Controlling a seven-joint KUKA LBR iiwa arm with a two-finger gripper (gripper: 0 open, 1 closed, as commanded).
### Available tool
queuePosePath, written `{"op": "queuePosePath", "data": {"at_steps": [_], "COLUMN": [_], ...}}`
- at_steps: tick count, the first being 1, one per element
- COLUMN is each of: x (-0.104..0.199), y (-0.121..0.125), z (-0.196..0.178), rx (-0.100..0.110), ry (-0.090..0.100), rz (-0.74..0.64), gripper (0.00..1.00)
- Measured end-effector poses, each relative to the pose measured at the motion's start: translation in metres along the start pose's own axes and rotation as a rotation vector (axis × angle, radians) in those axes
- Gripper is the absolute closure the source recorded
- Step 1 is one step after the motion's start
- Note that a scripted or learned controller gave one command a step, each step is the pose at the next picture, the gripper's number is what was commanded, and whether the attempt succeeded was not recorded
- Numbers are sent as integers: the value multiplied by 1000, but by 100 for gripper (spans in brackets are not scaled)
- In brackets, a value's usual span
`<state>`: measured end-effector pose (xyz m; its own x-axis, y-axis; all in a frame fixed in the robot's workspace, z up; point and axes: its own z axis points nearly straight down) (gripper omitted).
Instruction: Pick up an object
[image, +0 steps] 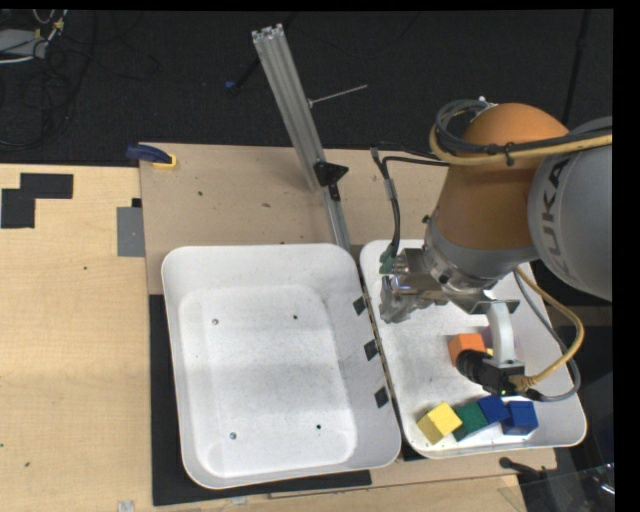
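I hang over the far left part of the right bin (560, 425), and whether my gripper (398, 292) is spread or closed I cannot tell; nothing shows in its grasp. Dropping here risks closing on bare floor, since the blocks lie well apart: orange block (465, 346) mid-bin, yellow block (438, 421), green block (470, 417) and blue blocks (506, 412) clustered near.

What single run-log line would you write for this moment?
arm: over right bin | gripper: near bin's left wall | blocks: orange, yellow, green, blue lying in bin | pick: not yet done
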<state>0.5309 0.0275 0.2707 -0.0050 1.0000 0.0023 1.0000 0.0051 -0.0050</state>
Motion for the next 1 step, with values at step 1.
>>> {"op": "queuePosePath", "data": {"at_steps": [1], "x": [44], "y": [0], "z": [5], "rx": [0], "ry": [-1], "rz": [2], "gripper": [100]}}
